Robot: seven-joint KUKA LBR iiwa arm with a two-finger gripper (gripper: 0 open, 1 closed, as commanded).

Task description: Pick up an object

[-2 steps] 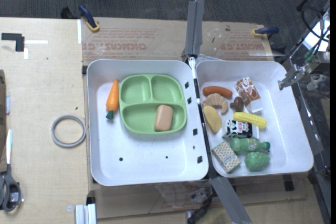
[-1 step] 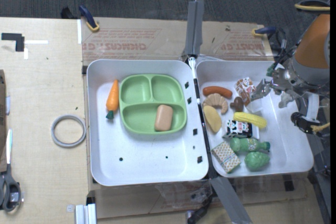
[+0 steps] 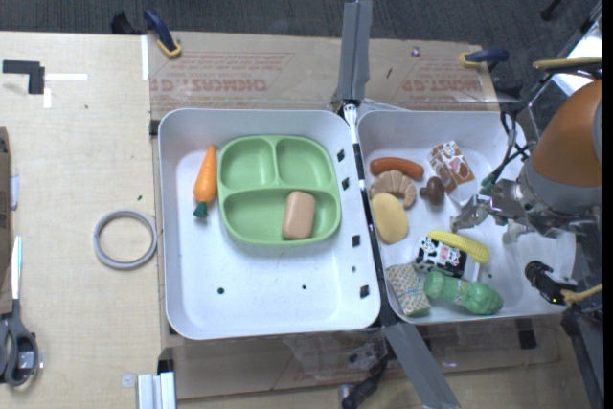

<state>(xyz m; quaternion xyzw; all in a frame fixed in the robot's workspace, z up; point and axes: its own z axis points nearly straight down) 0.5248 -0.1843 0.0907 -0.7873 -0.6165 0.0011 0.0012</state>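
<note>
The arm point(image 3: 575, 144) is cut off by the right picture edge; only its orange band and grey wrist section are visible. The gripper point(image 3: 471, 214) sits over the right bin point(image 3: 383, 124) near its right wall; the finger state is too small to resolve. Cables and the wrist hide part of that bin's right wall. The scissors point(image 3: 17, 345) at the bench's left edge are cut off by the picture edge. The print on the black-and-white carton point(image 3: 439, 255) is illegible.
</note>
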